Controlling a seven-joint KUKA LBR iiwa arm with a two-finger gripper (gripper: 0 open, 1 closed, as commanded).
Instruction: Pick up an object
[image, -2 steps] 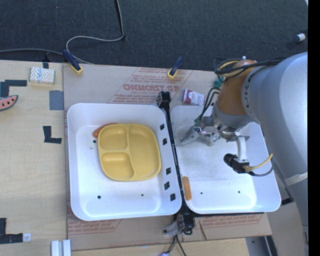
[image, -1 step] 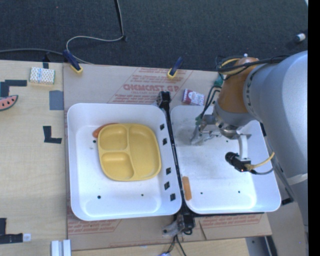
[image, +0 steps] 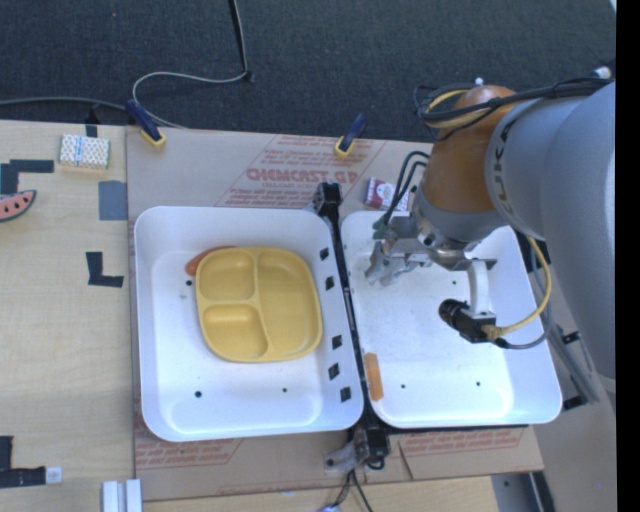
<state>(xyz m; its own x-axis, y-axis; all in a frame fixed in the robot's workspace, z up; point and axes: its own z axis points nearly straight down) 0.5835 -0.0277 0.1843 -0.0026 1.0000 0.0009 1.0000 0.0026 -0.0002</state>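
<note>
Arm: the grey arm (image: 560, 180) with its orange band fills the upper right, closest to the lens, reaching down over the right bin (image: 450, 400).
Tool: the tool (image: 385, 268) hangs low over the upper left part of the right bin; whether it is open or closed cannot be told, and nothing shows between its tips.
Orange piece: a small orange object (image: 373, 377) lies at the right bin's left wall, well apart from the tool.
Yellow tray: a sectioned yellow tray (image: 260, 303) sits in the left bin (image: 170, 400), covering most of a reddish item (image: 191, 265).
Worktop: cardboard sheet (image: 270, 175) under both bins.
</note>
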